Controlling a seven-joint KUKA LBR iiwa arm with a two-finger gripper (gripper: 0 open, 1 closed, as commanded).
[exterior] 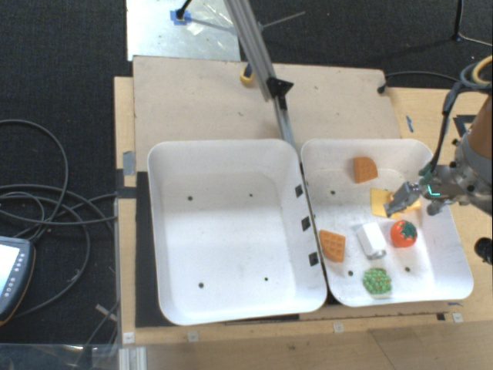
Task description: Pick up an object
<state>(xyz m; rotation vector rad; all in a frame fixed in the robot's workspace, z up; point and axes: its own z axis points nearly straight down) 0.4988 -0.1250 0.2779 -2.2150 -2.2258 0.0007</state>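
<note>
The grey two-finger gripper [406, 197] hangs low over the right shallow white bin [447, 284], its tip right at a flat yellow wedge-shaped piece [380, 202]; whether it has hold of anything cannot be told. Just beside it lie a round red tomato-like toy [403, 233] and a small white block [370, 238]. Farther off rest an orange toast-shaped piece [364, 169], an orange waffle-patterned piece [332, 246] and a bumpy green cluster [377, 281].
</note>
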